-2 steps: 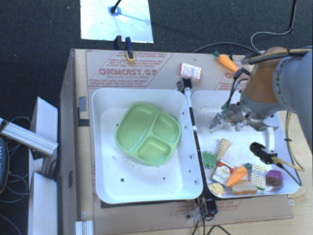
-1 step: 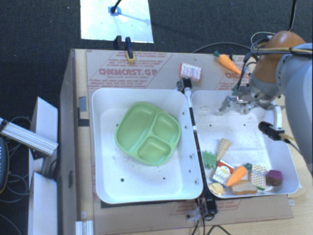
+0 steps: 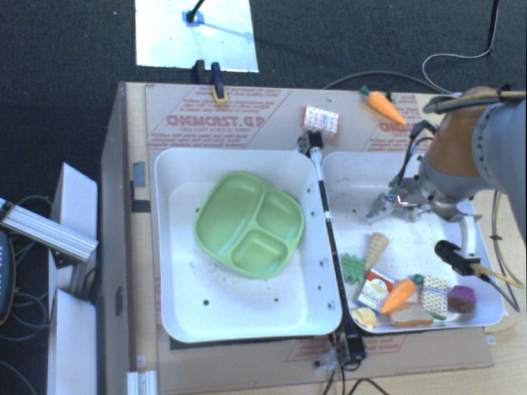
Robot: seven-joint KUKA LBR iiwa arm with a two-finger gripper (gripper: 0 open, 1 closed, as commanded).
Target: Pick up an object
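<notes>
Two shallow white bins sit side by side on a surface (image 3: 132, 245) covered with printed brown board, seen from above at a slant, with dark carpet beyond.

Nearest the camera, at the front edge of the right bin (image 3: 354, 183), lies a cluster of toy food: an orange carrot (image 3: 399, 295), a small red-and-white carton (image 3: 375, 290), a slice of bread (image 3: 412, 318), a purple piece (image 3: 461, 299) and a pale yellow piece (image 3: 364, 318). All of it lies on the camera side of the jaws and well apart from them. A waffle cone (image 3: 375, 248) and a green leafy piece (image 3: 352, 266) lie between that cluster and the jaws, a little to their left in the view.

The grey arm (image 3: 498, 142), with its orange band (image 3: 453, 142), reaches in from the right and bends down over the back half of the right bin. Its gripper (image 3: 394, 206) hangs low above the bare white floor there, metal fingers (image 3: 379, 211) pointing toward the divider; whether the jaws stand apart or together cannot be told, and nothing is seen between them.

Left of the jaws, across the divider, the left bin (image 3: 177, 303) holds a green divided plate (image 3: 249, 225), tilted.

Beyond the jaws, on the board behind the bins, lie a second carrot (image 3: 385, 105) and a small red-and-white box (image 3: 320, 119). Farther back, a pale sheet (image 3: 165, 23) rests on the carpet.
</notes>
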